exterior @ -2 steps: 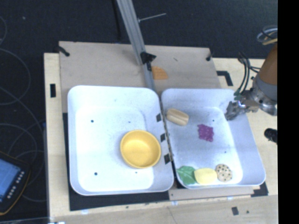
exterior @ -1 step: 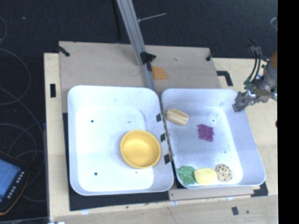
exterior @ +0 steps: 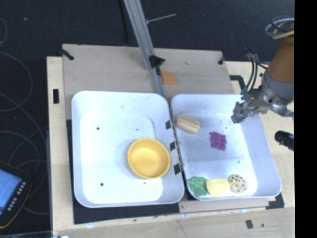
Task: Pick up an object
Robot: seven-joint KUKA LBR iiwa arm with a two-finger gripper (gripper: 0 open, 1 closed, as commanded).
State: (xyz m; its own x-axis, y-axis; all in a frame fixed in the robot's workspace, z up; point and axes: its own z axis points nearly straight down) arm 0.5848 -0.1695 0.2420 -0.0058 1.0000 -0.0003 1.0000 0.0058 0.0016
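Lying down-left of the fingers [exterior: 238,114], state unclear: purple object [exterior: 217,141].

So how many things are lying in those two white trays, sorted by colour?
Yellow: 2, the bowl in the left tray and a yellow lump in the right
Tan: 2, a roll-shaped piece and a spotted cookie
Purple: 1, a crumpled piece
Green: 1, a green piece
Total: 6

bowl [exterior: 148,158] in left bin [exterior: 89,113], cookie [exterior: 237,183] in right bin [exterior: 262,148]
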